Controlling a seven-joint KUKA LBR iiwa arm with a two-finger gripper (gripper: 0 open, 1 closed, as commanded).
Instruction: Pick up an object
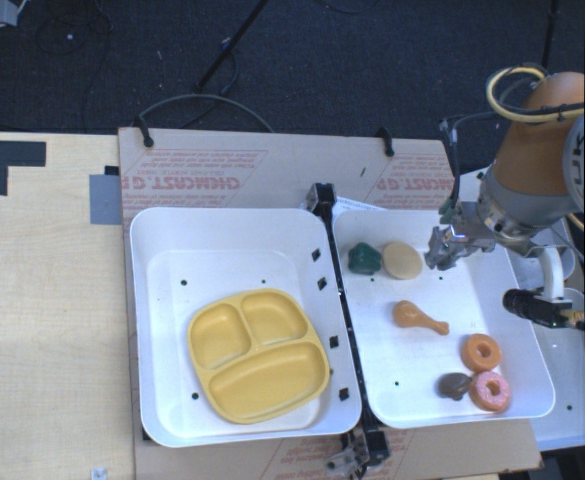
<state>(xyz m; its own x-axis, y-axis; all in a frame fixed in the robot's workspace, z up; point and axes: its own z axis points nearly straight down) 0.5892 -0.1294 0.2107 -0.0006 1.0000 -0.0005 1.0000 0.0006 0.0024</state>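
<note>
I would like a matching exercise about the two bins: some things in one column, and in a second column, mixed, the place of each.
Things:
1. yellow divided plate
2. green object
3. chicken drumstick toy
4. pink donut

Places:
A. middle of the right bin
B. far end of the right bin, beside the cream round piece
C. left bin
D. near corner of the right bin, just below the orange donut

Pairs: 1-C, 2-B, 3-A, 4-D

right bin [532, 353] centre open | chicken leg [419, 317] mid-floor | donuts [485, 370] crowd near corner
</note>
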